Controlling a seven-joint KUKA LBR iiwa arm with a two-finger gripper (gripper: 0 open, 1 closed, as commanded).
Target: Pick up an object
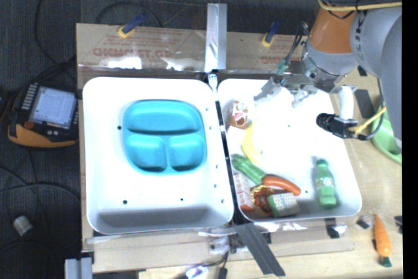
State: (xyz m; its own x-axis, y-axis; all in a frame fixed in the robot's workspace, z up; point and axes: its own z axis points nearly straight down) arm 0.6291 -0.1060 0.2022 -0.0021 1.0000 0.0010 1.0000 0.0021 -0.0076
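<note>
The gripper (286, 89) is seen spread open and empty at the upper right. A green bottle (324, 183), judged light, stiff and slippery, lies at the lower right; its body should be grasped crosswise

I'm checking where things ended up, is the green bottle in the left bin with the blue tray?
No, the green bottle stands in the right bin near its lower right corner, while the blue tray lies in the left bin.
</note>
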